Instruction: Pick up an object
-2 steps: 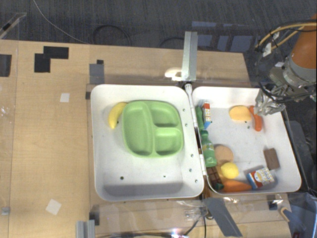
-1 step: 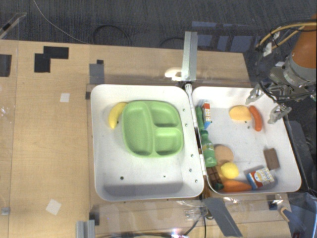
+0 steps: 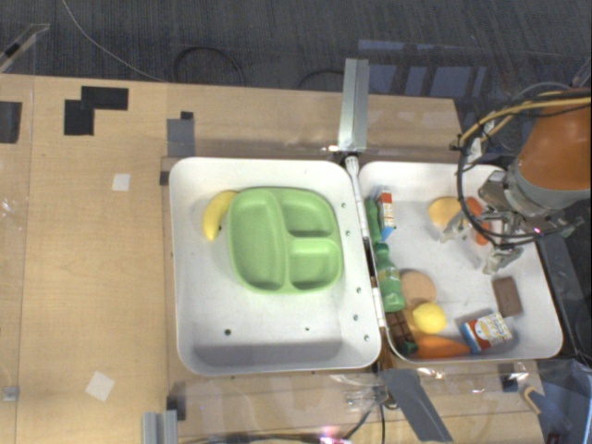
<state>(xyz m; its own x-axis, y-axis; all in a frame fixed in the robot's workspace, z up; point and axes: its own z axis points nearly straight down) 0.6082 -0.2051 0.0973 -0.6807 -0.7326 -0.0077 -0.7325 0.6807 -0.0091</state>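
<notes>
Banana (image 3: pixel 218 215) beside green tray (image 3: pixel 282 239) in left bin (image 3: pixel 199 340); gripper (image 3: pixel 481 241), fingers apart and holding nothing, over cluttered right bin (image 3: pixel 546 326).

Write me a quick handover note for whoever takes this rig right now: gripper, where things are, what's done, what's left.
Gripper: over the right white bin, upper right part; nothing seen held.
Right bin: yellow lemon, orange carrot, brown rectangular block, small red and white carton, green bottle along the left wall.
Left white bin: green divided plastic tray, yellow banana beside it.
Done: no pick yet.
Left: grasp one object and lift it.
</notes>
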